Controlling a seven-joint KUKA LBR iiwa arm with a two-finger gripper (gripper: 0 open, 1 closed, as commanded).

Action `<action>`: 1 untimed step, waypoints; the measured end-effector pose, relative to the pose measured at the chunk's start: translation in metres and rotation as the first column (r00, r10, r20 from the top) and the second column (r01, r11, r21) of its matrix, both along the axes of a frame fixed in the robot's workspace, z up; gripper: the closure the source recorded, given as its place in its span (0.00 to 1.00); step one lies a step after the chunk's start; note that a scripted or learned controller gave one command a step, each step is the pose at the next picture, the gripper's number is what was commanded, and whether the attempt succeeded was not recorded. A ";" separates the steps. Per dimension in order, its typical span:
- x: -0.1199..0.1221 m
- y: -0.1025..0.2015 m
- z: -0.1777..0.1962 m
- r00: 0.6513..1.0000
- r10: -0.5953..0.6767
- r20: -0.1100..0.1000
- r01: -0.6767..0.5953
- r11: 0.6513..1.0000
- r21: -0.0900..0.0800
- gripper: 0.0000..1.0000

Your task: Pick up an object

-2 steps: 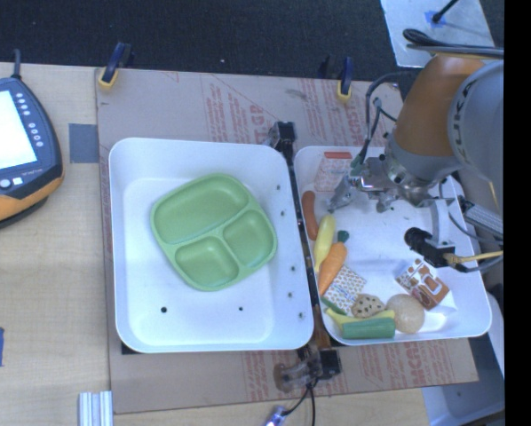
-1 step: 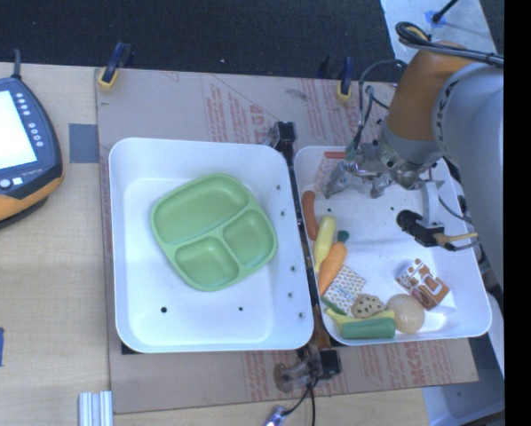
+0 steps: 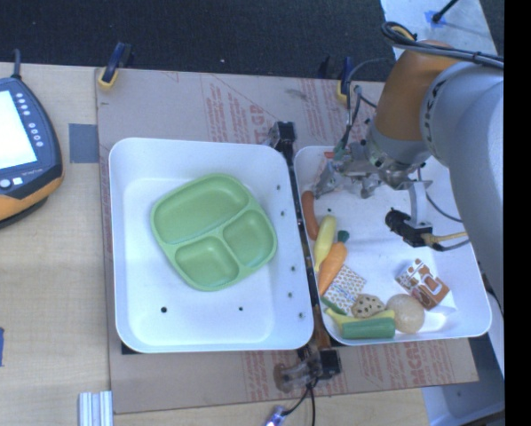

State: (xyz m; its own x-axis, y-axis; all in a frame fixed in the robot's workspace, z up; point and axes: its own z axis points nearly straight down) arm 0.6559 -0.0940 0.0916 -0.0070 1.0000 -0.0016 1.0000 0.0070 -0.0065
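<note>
My gripper point(image 3: 344, 185) hangs over the far left part of the right bin point(image 3: 456, 264), under the orange wrist band. Just left of it and nearer lie a reddish-orange sausage-shaped toy point(image 3: 310, 214), a yellow corn-like piece point(image 3: 324, 237) and an orange carrot point(image 3: 331, 266) along the bin's left wall. Nearer the front sit a checked waffle piece point(image 3: 345, 284), a cookie point(image 3: 367, 306), a green cucumber-like piece point(image 3: 367, 328), a pale round item point(image 3: 408, 314) and a red-and-white packet point(image 3: 423, 282). Nothing shows between the fingers.
The left bin point(image 3: 132, 238) holds a green three-compartment plate point(image 3: 214, 231). A pendant with a screen point(image 3: 12, 149) lies on the bench at far left. A black cable connector point(image 3: 408, 227) dangles over the right bin beside the arm.
</note>
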 end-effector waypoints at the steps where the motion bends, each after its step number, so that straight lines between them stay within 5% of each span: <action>1: 0.000 -0.010 0.000 1.000 -0.002 0.003 0.002 1.000 0.000 0.00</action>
